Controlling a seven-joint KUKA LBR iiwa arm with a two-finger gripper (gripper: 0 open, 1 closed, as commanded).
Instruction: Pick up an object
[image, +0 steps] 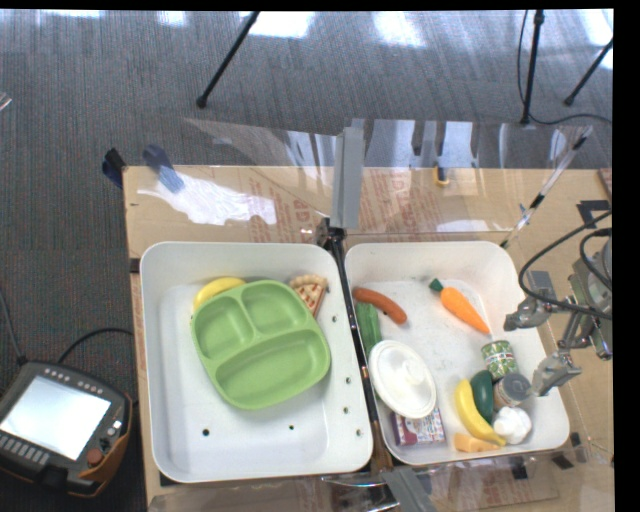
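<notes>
Beside the right bin's (505, 262) right wall: gripper (543, 346), fingers spread and holding nothing, near the small tin (499, 357) (a likely pick), which lies inside; pickup not yet made.

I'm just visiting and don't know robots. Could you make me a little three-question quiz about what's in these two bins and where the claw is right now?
1. True or false: the green divided plate lies in the left bin.
2. Which thing lies closest to the carrot in the right bin? A) the sausage B) the green can C) the pizza slice
3. Fill in: the gripper is at the ______ edge of the right bin.

Key
1. True. It covers part of a yellow banana too.
2. B, the green can, just below the carrot's tip.
3. Right, with nothing between its open fingers.
</notes>
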